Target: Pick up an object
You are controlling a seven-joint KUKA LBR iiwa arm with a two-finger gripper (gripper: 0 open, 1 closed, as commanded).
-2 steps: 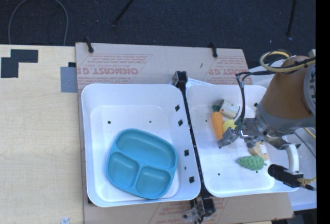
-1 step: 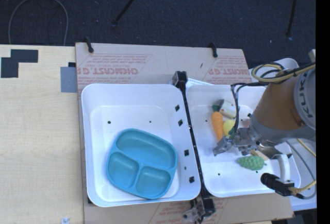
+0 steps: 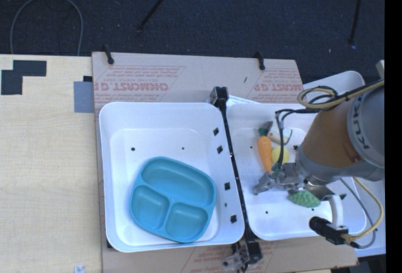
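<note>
Dark carpet surrounds a bench bearing two white bins. Within the right bin (image 3: 276, 228), a toy carrot (image 3: 266, 151) lies near the far edge, with a yellow object (image 3: 280, 154) touching it and a green object (image 3: 304, 198) toward the near edge. Gripper (image 3: 262, 185) hovers beside the carrot, fingers parted, grasping nothing. Left bin (image 3: 119, 140) holds a blue divided plate (image 3: 172, 198).

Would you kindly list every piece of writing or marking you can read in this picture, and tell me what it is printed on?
"CHEMCRST. G P", roughly, in red and upside down, on the cardboard sheet behind the left bin; its smaller lines are too blurred to read.
A second red print of the same kind, partly hidden, behind the right bin.
"KU", black letters cut off by the frame, on the arm's orange band.
</note>
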